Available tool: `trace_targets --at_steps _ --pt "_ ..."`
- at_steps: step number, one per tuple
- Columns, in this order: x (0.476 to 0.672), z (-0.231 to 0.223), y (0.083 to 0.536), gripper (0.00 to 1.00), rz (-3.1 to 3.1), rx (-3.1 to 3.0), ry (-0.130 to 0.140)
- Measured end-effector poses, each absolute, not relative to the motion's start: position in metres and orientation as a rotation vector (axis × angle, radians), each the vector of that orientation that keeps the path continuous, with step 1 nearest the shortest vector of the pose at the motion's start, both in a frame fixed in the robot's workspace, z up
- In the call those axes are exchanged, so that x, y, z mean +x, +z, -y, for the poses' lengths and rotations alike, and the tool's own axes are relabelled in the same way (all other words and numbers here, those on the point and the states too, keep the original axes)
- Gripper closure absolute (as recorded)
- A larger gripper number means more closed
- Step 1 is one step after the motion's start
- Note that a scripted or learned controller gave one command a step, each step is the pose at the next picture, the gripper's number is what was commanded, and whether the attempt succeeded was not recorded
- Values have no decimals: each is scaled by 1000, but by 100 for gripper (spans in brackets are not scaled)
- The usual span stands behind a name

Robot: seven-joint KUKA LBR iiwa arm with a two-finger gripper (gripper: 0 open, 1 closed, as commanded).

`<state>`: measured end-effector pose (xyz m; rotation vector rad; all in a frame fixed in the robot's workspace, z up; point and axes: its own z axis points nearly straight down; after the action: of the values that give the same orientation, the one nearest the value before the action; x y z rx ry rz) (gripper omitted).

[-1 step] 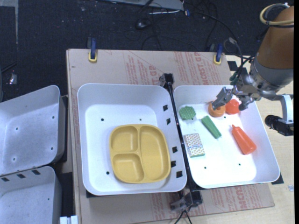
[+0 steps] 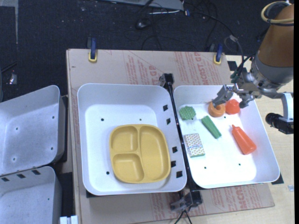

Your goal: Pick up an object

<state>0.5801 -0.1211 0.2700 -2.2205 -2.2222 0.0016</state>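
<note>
While the orange ring (image 2: 215,109) sits near the right bin's (image 2: 261,171) back wall beside a red ball (image 2: 232,107), the gripper (image 2: 233,95) hovers just over both, finger state not discernible, with green block (image 2: 211,127), orange bottle (image 2: 244,139) and patterned card (image 2: 194,144) nearer front.

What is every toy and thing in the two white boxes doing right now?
yellow tray: lying flat, right way up, in the left bin.
green round piece: lying in the right bin, near the divider.
green stick: lying flat, slanted.
patterned packet: lying flat.
orange bottle: on its side.
orange ring: under the end effector.
red-orange piece: beside the ring.
</note>
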Motion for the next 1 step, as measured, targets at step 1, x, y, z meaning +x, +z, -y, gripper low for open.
trace_targets --at_steps 1 --pt "580 113 210 0 2219 -2218 5"
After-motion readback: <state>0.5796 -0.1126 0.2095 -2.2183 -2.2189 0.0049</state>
